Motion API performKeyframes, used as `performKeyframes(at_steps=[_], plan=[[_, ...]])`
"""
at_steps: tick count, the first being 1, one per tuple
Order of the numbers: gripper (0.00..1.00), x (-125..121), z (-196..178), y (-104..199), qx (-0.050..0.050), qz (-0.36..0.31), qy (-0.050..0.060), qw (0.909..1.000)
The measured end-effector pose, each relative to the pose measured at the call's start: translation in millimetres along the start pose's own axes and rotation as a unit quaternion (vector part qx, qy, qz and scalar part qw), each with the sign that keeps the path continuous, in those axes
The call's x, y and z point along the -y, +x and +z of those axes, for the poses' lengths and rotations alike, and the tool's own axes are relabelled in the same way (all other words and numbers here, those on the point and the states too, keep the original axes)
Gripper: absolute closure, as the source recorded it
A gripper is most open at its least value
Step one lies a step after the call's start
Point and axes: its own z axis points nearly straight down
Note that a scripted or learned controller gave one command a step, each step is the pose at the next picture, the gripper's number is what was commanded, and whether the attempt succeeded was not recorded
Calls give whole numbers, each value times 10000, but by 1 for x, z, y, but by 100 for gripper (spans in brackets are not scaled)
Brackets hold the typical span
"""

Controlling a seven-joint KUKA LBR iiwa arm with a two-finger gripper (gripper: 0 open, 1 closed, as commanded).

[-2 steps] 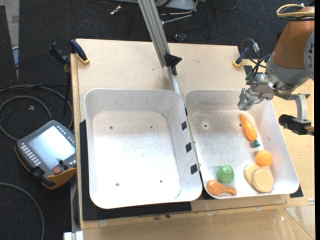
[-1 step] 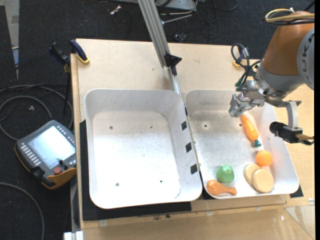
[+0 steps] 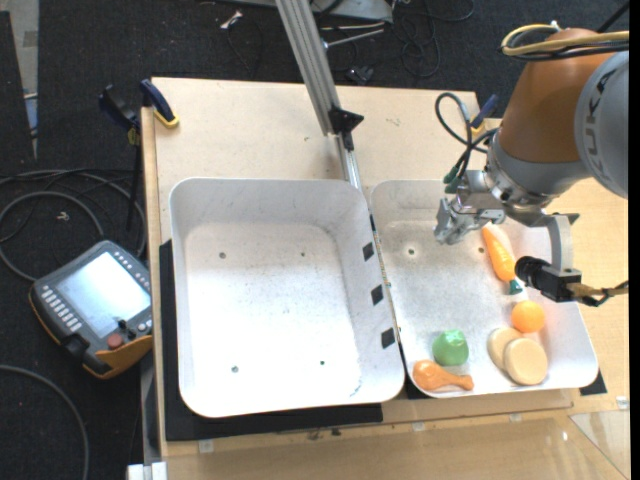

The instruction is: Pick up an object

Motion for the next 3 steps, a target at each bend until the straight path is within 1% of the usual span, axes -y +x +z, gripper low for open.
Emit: performKeyframes(at_steps=[1, 2, 3], plan=[[100, 28, 7, 50, 1, 2, 14, 10000], [100, 39, 4, 108, -2, -5, 5, 10000], [100, 53, 2, 153, 5, -1, 7, 10000]])
